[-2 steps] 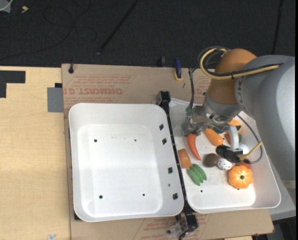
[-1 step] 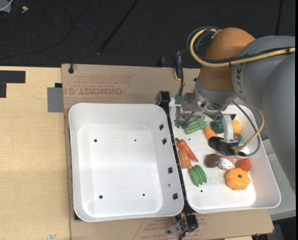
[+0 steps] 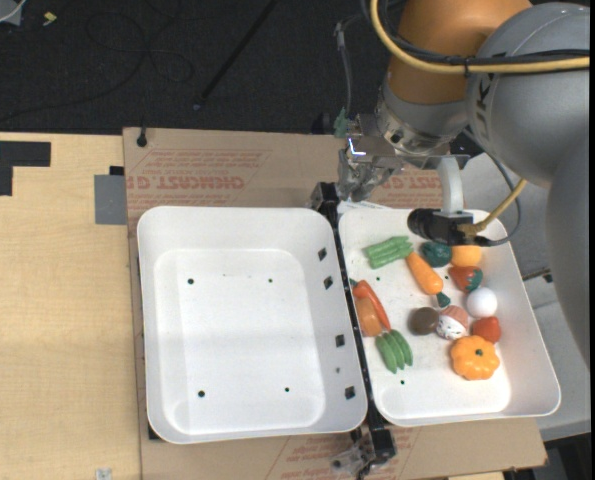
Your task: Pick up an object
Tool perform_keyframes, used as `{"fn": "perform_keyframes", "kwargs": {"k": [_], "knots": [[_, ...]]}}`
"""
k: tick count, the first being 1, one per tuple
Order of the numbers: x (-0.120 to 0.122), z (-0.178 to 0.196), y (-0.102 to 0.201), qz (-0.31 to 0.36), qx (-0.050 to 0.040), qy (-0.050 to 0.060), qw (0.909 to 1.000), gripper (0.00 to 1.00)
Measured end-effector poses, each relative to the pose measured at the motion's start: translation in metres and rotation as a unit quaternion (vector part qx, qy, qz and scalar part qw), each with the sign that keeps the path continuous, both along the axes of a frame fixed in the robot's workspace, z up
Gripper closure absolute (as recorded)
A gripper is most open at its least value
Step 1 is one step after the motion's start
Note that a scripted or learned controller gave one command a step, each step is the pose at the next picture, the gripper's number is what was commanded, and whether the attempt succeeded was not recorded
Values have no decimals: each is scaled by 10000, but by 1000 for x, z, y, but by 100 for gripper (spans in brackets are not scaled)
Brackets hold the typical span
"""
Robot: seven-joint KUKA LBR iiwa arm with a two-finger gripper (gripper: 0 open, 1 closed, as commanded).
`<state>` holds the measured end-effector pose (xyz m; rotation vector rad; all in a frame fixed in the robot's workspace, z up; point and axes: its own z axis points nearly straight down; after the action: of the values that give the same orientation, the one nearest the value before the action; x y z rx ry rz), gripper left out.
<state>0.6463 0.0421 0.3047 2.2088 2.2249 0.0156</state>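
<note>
The right bin (image 3: 522, 393) holds several toy foods. A green pod (image 3: 387, 252) and a carrot (image 3: 425, 273) lie near its far side. An orange-red piece (image 3: 370, 308) and a green bunch (image 3: 395, 349) lie along its left wall. A pumpkin (image 3: 475, 358), a red tomato (image 3: 486, 329), a white ball (image 3: 482, 301) and a brown mushroom (image 3: 423, 320) sit toward the right. My gripper (image 3: 361, 176) hangs over the bin's far left corner, above and behind the green pod. Nothing shows in its grasp.
The left bin (image 3: 162, 268) stands beside the right one, their walls meeting at a black clip strip (image 3: 339, 298). Both rest on a cardboard sheet (image 3: 227, 173) on the wooden bench. The arm's grey body (image 3: 537, 88) looms over the right bin's far right.
</note>
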Motion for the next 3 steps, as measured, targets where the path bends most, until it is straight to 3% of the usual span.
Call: {"fn": "perform_keyframes", "kwargs": {"k": [1, 2, 3], "knots": [[-2, 216, 20, -18, -5, -19, 10000, 100], [-3, 183, -36, -56, -19, 90, 9999, 100], [-2, 236, -60, -43, -18, 50, 10000, 100]]}}
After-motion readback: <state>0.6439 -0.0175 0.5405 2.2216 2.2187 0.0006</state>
